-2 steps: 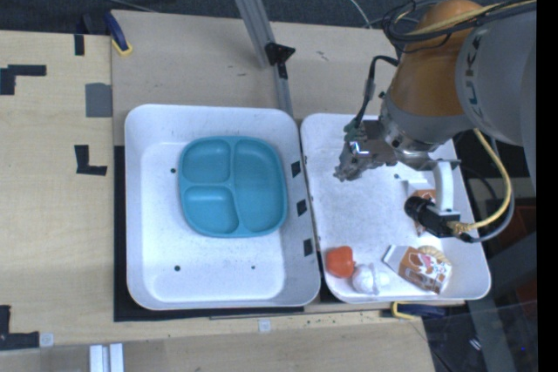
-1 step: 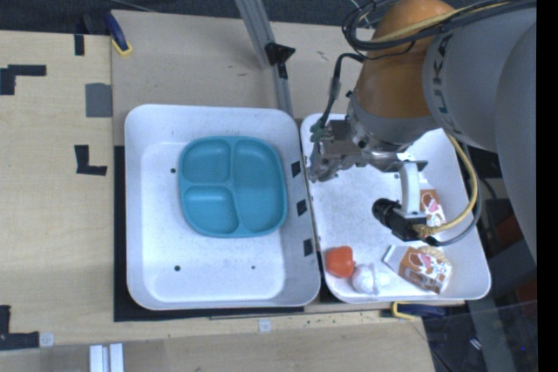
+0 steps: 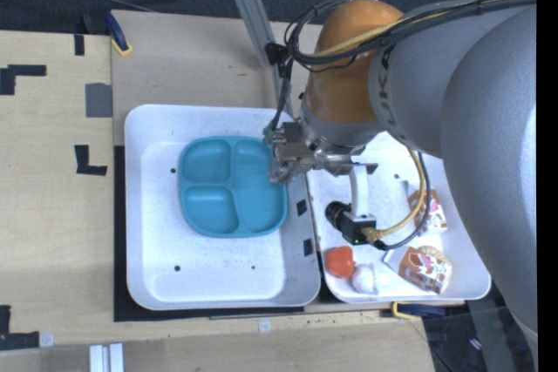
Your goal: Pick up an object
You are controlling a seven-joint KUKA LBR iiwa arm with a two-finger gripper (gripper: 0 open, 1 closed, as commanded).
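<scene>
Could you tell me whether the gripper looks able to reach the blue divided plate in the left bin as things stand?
Probably yes: the gripper hangs at the blue divided plate's right rim, with nothing lying on it.

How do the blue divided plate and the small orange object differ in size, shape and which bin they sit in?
The blue divided plate is far larger than the small orange object. The plate is flat with three compartments; the orange object is a rounded lump. The plate lies in the left bin, the orange object in the right bin. Both rest on a bin floor.
</scene>
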